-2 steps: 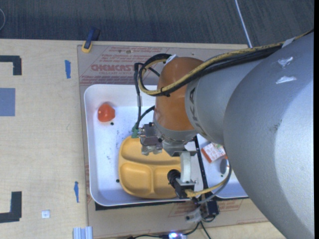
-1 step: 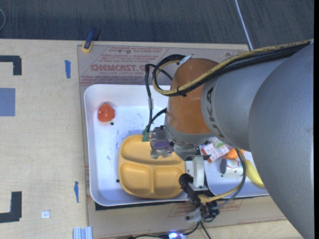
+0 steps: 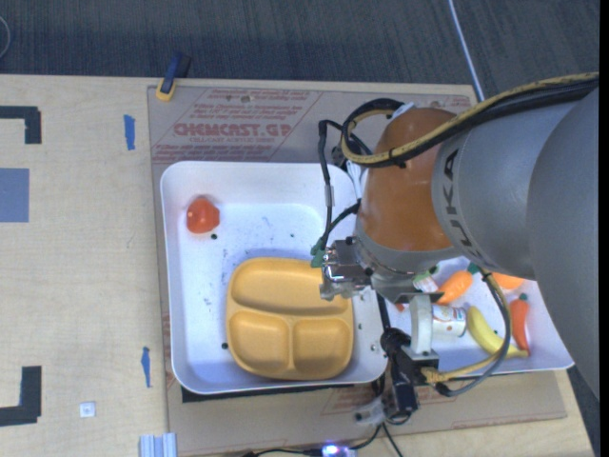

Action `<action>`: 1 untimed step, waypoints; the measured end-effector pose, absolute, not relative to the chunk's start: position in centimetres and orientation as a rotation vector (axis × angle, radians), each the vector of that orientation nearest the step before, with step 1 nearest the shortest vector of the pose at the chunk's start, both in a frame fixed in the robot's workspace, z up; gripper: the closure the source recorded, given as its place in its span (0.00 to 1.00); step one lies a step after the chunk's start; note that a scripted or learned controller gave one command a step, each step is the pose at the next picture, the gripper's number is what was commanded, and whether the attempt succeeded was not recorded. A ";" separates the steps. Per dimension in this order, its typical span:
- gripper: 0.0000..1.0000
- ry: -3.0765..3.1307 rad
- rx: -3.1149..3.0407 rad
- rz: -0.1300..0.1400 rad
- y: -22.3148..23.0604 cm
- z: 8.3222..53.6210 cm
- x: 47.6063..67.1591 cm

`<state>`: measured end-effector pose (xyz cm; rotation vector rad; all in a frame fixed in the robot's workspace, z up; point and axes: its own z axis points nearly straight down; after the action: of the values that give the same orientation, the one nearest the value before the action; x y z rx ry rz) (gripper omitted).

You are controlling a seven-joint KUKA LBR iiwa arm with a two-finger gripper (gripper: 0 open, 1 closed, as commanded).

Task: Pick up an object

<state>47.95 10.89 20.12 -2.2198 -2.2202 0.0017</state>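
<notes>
Tomato (image 3: 202, 214) behind tray (image 3: 285, 317), both in left bin (image 3: 181, 284)

One camera fixed above the bench (image 3: 67, 255); looks down at a slant on both bins (image 3: 181, 255); arm (image 3: 514, 188) looms close at right.

The arm (image 3: 495, 179) covers most of the right bin (image 3: 547, 355) and the wall between the two bins. The pincer lies under the wrist, hidden. A carrot (image 3: 457, 286), a banana (image 3: 487, 333) and a small white can (image 3: 440, 324) show only in part beneath the arm. The arm runs off the right edge.
</notes>
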 end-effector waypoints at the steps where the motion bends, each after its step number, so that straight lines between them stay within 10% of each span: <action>1: 1.00 -2.220 -2.219 0.004 14.6 16.3 47.9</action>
<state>47.87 14.64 16.28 -2.2188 -2.2199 0.0036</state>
